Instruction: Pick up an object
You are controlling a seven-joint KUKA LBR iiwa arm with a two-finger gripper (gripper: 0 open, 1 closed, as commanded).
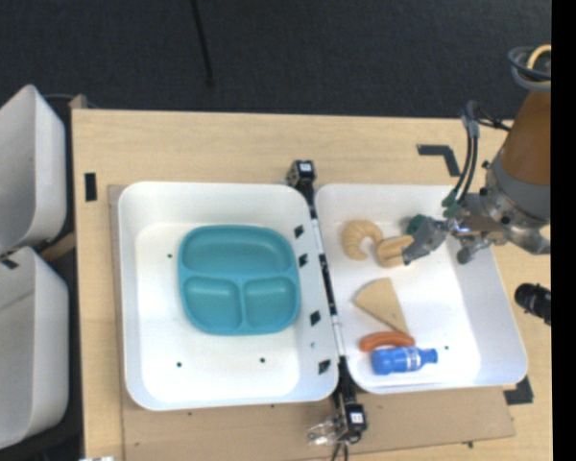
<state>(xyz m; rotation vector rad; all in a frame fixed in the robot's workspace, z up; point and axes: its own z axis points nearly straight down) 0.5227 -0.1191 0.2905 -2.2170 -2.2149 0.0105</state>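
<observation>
Gripper (pixel 444 241) sits low over the right bin (pixel 490 353), upper part, fingers spread, nothing between them. One finger (pixel 422 245) is touching or just beside the tan end of the croissant (pixel 370 239); the other finger (pixel 470 248) is off to the right over bare bin floor. So the croissant is beside the gripper, not inside it.

Candidates, all in the right bin: croissant at upper left, tan wedge (pixel 384 303) mid-bin, orange piece (pixel 386 341) touching or just above the blue bottle (pixel 400 359) near the front wall. Left bin (pixel 134 353) holds a teal plate (pixel 238 279), well apart from the arm.

Step in hand: line up and close on something. Judgement:
- Nearest target is the croissant. Shift the gripper toward the bin divider so the fingers straddle its tan end, then close.
- Closing where it is now likely catches air or just nudges the croissant sideways.
- Curved shape may roll out; grab across the thick part, not the tip.
- Go down enough to get under the widest part before closing, without scraping the floor.
- Wedge is flat and low, poor for a pinch. Bottle is round and crowded by the orange piece and the wall.
- Lift straight up, slow.
</observation>
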